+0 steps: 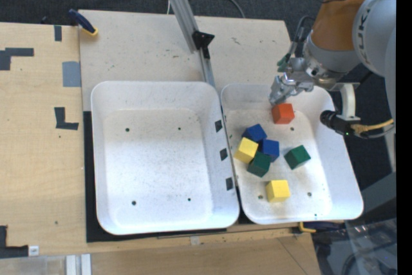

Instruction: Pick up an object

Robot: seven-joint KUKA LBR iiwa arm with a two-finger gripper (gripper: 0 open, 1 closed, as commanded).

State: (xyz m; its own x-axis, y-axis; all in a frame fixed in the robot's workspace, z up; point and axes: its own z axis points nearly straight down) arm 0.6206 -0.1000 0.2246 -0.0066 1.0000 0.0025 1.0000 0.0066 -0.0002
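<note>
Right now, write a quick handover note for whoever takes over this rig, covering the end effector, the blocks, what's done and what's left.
End effector: low in the right bin, just above the orange block; no block seen between its fingers.
Blocks: all in the right bin. Orange at the back; two blue, one yellow and one dark green clustered mid-bin; a green to their right; a second yellow near the front.
Done: nothing lifted.
Left: grasp and lift a block.

No legible text, label, brand or number appears on any surface. The arm (360,16) bears dark lettering on its grey housing, cut off at the frame edge and too partial to read. The blocks and bins carry no markings.
</note>
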